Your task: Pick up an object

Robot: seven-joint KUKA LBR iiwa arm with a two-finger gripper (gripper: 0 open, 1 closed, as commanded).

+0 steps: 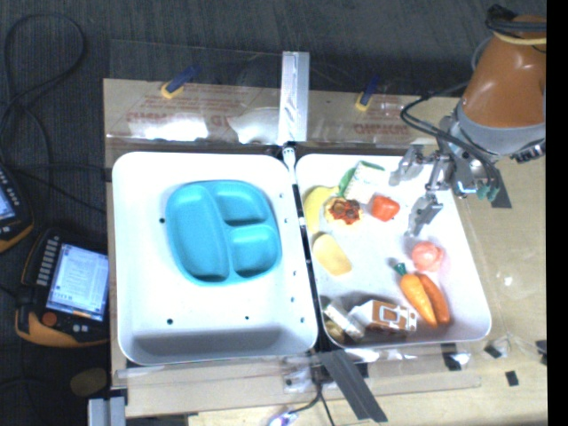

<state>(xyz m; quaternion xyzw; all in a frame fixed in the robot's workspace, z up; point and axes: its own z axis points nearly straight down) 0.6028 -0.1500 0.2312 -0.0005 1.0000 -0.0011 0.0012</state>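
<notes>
My gripper [407, 201] hangs over the upper right part of the right bin [470, 264], open, with nothing between its fingers. A red tomato [383, 207] lies just left of it. Below it sit a pink-red round fruit [427, 255] and an orange carrot [425, 297]. Further left are a banana [313, 204], a dark red-and-brown item [343, 210], a green-and-white carton [358, 177] and a yellow lemon-like piece [331, 255]. A brown-and-white box [383, 316] lies at the bin's front.
The left bin [142, 264] holds a blue divided plate [224, 229]. A raised divider [303, 238] separates the two bins. The arm's orange band [506, 78] stands above the right bin's far right corner. Tablets and cables lie off the bench to the left.
</notes>
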